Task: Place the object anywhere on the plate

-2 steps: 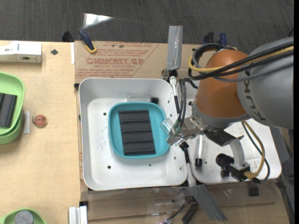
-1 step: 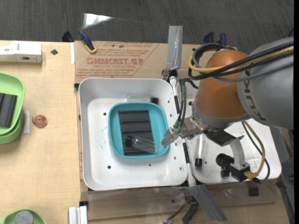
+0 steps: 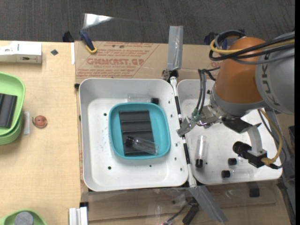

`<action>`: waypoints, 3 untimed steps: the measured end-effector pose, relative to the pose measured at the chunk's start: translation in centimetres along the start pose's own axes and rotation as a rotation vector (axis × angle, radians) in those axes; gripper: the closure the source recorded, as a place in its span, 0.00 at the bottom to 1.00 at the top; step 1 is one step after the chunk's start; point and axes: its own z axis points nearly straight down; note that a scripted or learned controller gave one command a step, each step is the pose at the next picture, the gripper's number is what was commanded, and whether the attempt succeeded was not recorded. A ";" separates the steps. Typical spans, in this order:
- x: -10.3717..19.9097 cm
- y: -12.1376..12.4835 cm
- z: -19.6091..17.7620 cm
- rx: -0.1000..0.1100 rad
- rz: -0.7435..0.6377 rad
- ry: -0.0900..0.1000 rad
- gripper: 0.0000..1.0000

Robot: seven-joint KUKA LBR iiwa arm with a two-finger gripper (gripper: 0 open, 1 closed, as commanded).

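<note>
- Pincer at the wall between bins; open or closed: cannot tell.
- Tube just below-right of it, apparently not held.
- Plate to its left; grip tube mid-body before carrying over.

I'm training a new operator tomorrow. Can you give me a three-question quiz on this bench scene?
1. True or false: the teal plate sits in the left bin.
2. Which bin holds the clear vial with a black cap?
A. left
B. right
3. Fill in: a clear tube lies on the ____.

Key: 1 true; 2 B; 3 plate.
</note>
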 end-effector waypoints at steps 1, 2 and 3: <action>1.2 2.1 2.5 0.002 0.014 0.001 0.00; 1.2 2.0 2.5 0.002 0.014 0.001 0.00; 1.2 2.0 2.5 0.002 0.014 0.001 0.00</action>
